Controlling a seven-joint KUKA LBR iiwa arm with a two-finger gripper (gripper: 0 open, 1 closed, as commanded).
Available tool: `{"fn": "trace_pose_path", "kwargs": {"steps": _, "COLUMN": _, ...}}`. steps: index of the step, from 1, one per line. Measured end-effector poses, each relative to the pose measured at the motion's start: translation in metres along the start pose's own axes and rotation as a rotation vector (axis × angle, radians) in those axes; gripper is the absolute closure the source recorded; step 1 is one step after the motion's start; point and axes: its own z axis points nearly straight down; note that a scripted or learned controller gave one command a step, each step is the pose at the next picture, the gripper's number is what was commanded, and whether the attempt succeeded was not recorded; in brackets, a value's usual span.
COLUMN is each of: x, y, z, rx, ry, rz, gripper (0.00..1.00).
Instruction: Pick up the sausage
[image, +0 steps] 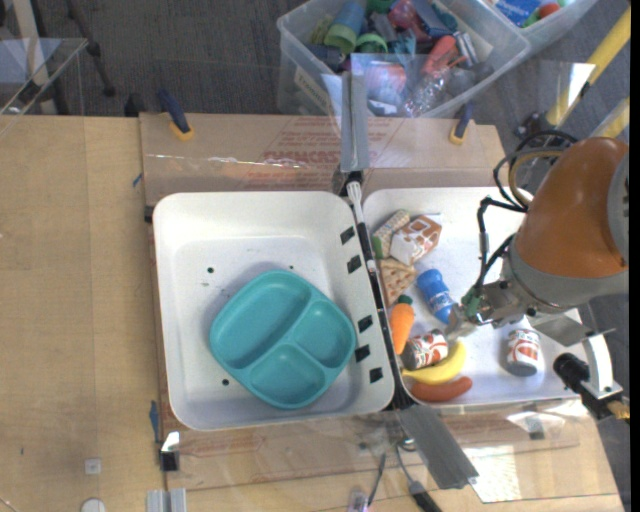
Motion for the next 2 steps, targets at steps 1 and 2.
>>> {"fn": "trace_pose_path", "kwargs": {"steps": 1, "x": 0.0, "y": 0.0, "z": 0.0, "rx": 0.0, "ry": 0.0, "rz": 0.0, "gripper": 0.0}}
{"fn": "trace_pose_path", "kwargs": {"steps": 2, "x": -0.013, "y": -0.009, "z": 0.024, "rx": 0.001, "ry": 0.001, "rz": -0.321, "gripper": 0.0}}
